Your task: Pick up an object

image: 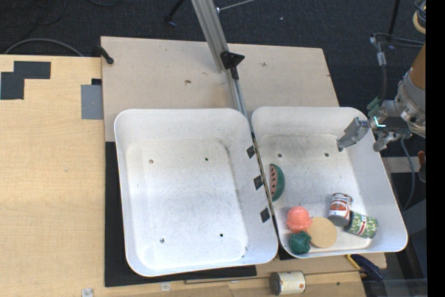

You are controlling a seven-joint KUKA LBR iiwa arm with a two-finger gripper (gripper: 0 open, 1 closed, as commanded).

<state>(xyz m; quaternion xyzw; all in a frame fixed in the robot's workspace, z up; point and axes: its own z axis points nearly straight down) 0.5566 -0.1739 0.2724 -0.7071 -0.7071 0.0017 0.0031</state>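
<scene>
Two white bins are sitting side by side. The right bin is holding six objects: one watermelon slice, one pink ball, one green lump, one tan disc, one red can, one green can. The gripper is hovering over the bin's upper right rim, fingers spread, gripping nothing.

The grey arm is cut off by the right edge; the green-and-red watermelon slice is half hidden behind the bin divider.
</scene>
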